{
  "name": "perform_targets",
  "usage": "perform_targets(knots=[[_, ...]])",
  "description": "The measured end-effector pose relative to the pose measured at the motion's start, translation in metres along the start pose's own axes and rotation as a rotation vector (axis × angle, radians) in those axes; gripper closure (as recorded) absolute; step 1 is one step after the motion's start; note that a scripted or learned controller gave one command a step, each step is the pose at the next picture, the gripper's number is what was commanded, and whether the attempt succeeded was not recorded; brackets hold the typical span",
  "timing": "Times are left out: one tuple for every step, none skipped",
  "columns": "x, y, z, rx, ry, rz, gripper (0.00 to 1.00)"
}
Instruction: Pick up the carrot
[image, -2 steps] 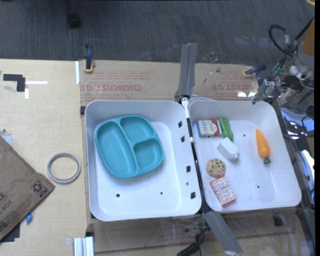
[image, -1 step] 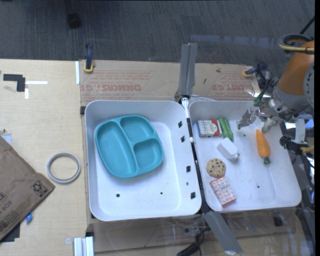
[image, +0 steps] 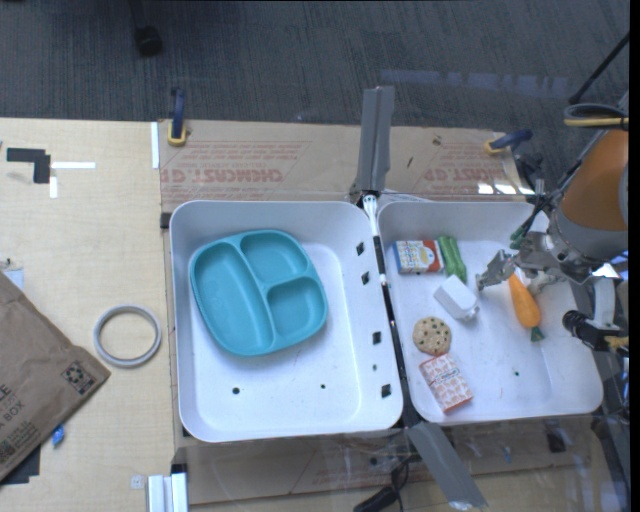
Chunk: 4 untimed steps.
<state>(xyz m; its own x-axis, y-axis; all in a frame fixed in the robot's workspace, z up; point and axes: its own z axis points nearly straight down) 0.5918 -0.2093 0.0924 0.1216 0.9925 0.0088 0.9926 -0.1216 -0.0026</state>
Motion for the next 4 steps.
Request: perform_targets(knots=[[0.034, -0.086, -0.073, 0.0, -0.009, -0.156, 0.0], [0.003, -0.039, 0.002, -0.001, -0.01, -0.003, 0.0], [0.003, -0.039, -0.007, -0.001, -0.01, -0.001, 1.0], [0.071, -0.014, -0.119, -0.001, -0.01, 0.093, 1.0]])
